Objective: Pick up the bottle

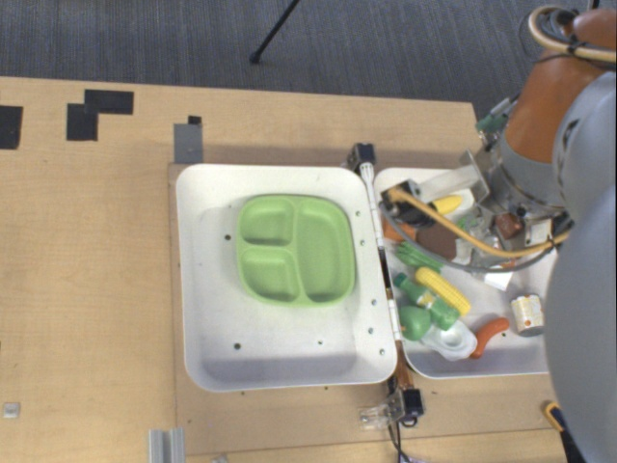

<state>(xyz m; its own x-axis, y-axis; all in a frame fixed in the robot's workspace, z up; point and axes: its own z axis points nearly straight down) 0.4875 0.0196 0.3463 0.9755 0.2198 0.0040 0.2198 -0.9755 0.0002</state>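
The right bin (521, 363) holds a heap of small toys. At its front left lies a green bottle-shaped item (416, 320), with a clear rounded piece (453, 340) at its right end; I cannot tell which of the two is the bottle. My gripper (503, 226) hangs low over the back middle of this bin, below the orange band (545, 99) of the wrist. It is well behind and to the right of the green item, and the wrist body covers much of it.
The left bin (207, 287) holds a green divided plate (294, 249). Near the green item are a yellow corn toy (442, 290), a green toy (416, 257), an orange-red piece (490, 330) and a small white cup (526, 313). A cable (434, 212) arcs over the right bin's back.
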